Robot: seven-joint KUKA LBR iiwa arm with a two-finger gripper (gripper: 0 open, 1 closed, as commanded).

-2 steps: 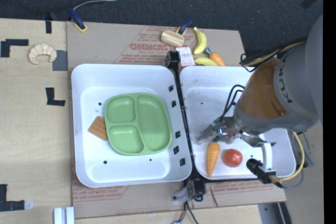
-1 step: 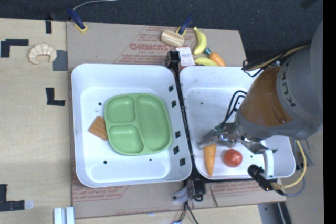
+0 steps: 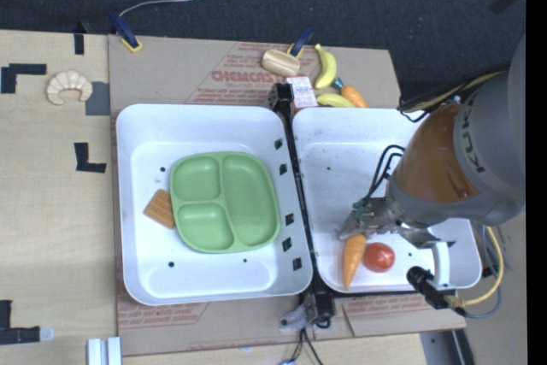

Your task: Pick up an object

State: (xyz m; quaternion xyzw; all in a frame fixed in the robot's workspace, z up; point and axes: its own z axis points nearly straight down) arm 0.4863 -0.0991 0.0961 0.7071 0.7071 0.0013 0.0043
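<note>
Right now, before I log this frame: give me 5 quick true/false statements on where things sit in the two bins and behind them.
1. The green divided plate lies in the left bin. True.
2. The carrot and the tomato lie in the left bin. False: both lie in the right bin, side by side near its front edge.
3. The gripper is above the right bin, just behind the carrot. True.
4. The bananas sit on the plate. False: they lie outside, behind the bins.
5. The croissant lies in the right bin. False: it is on the bench, left of both bins.
</note>
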